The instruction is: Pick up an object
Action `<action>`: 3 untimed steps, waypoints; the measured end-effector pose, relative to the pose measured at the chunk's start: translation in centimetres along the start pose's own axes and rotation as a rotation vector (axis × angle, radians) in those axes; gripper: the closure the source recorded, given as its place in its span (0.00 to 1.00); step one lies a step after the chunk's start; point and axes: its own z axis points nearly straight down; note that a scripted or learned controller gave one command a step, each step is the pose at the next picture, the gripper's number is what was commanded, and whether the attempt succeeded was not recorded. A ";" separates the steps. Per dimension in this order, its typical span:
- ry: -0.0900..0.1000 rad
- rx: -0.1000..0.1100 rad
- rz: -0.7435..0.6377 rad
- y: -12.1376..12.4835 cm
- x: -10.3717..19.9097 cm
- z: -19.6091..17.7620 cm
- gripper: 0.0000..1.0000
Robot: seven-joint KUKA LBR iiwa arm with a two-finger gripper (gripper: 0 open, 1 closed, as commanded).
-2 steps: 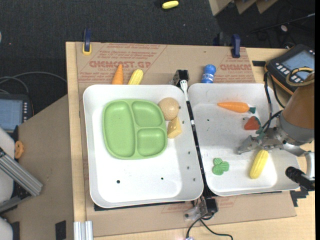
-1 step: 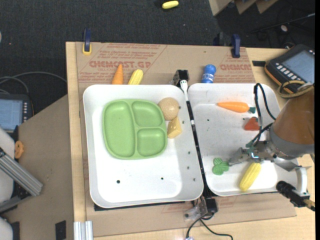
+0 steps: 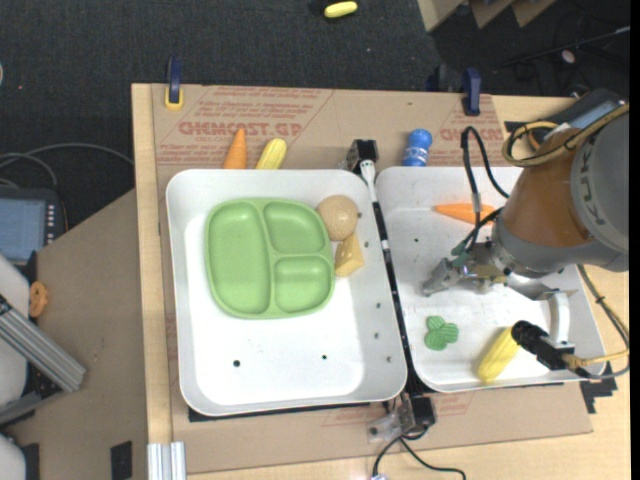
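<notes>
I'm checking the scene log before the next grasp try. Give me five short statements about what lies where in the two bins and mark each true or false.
1. The green tray lies in the left bin. True.
2. The corn lies in the left bin. False: it lies in the right bin, near the front edge.
3. The carrot lies in the right bin, toward the back. True.
4. The broccoli sits on the green tray. False: it lies on the right bin's floor, left of the corn.
5. The gripper is over the left bin. False: it is over the right bin, between the carrot and the broccoli.
</notes>
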 end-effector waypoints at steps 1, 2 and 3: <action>0.000 0.002 0.003 2.5 2.2 0.0 0.00; -0.002 -0.003 0.002 10.5 0.8 0.0 0.00; 0.001 0.010 0.010 13.2 -7.7 0.2 0.00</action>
